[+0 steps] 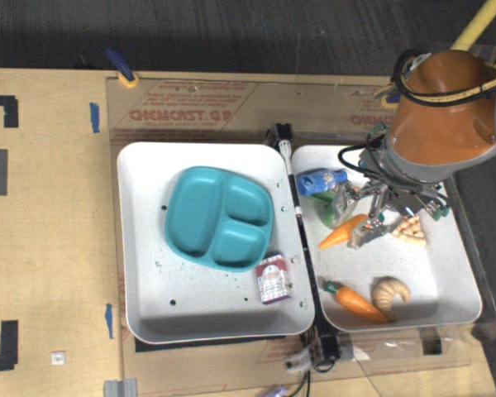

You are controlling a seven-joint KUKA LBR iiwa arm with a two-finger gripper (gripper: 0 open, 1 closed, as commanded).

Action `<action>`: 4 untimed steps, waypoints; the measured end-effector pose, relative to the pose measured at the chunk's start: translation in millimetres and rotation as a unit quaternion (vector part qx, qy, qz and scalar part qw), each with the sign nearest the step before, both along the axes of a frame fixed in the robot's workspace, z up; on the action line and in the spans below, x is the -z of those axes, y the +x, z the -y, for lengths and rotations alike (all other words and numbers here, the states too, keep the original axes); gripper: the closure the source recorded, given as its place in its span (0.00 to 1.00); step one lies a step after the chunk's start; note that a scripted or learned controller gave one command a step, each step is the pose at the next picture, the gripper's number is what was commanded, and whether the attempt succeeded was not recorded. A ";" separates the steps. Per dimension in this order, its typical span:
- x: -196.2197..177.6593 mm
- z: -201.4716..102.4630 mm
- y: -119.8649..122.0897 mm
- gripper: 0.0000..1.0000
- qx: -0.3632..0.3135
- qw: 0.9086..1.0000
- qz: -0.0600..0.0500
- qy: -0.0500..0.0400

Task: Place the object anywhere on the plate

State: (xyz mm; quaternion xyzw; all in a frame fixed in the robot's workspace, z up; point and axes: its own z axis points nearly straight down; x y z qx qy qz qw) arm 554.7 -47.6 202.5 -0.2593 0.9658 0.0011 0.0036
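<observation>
Arm: one, grey with orange band (441,110), entering from the right and hanging over the right bin's (459,292) far right corner, wrist turned down into the bin.

Bins: two, white, side by side. Left bin (140,246) holds one teal divided plate (218,217) toward its far middle, and one small red-and-white packet (272,280) lying at the near right, just off the plate's near edge.

Right bin holds two carrots: one (345,231) near the bin's middle, one (355,300) along the near edge. Also one tan bread roll (389,291) just beside the near carrot, one pizza slice (412,230) toward the right wall, one blue-and-green item (322,181) at the far left corner.

Gripper (372,226): fingers down beside the middle carrot's thick end, touching or nearly so; spread between them cannot be told. Nothing visibly held.
</observation>
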 end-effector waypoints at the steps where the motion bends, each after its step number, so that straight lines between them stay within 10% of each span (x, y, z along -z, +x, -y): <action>1: 16.6 -96.8 41.1 1.00 -0.092 0.996 0.002 0.001; 2: -43.9 -143.5 63.3 1.00 0.011 1.000 0.003 0.001; 3: 36.7 -212.8 72.3 1.00 0.032 0.999 -0.005 0.000; 4: 32.2 -210.6 75.2 0.00 0.034 0.999 0.000 0.001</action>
